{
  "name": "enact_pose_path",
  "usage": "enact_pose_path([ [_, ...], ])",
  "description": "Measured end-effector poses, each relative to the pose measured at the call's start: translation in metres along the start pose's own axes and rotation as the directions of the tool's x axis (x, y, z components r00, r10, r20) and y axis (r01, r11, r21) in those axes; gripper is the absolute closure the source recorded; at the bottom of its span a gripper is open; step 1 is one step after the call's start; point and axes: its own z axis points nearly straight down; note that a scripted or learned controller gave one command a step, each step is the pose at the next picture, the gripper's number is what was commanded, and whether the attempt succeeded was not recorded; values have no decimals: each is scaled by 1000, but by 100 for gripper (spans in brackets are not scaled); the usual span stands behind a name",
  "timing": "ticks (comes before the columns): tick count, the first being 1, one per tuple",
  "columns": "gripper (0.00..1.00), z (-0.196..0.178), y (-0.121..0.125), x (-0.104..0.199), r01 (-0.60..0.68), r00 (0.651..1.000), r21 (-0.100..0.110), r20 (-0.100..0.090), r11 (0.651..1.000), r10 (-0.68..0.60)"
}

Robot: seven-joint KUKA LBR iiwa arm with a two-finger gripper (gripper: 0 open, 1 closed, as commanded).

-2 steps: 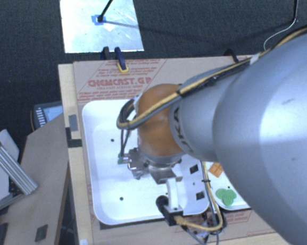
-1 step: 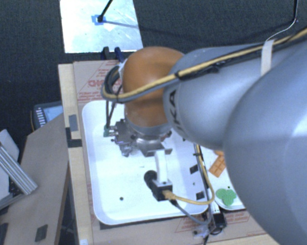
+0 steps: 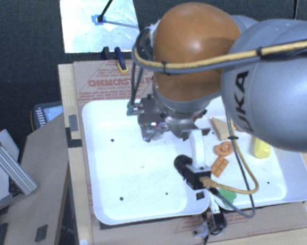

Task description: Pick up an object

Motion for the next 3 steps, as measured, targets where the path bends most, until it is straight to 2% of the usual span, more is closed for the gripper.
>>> enact_pose_path([
  [1,100,174,-11,-18,-5,1000,28,13,1000,4],
  [2,100,79,-6,33,5,1000,6,1,1000,-5],
  [3,100,14,-5,30,1,1000,7,4,1000,-1],
])
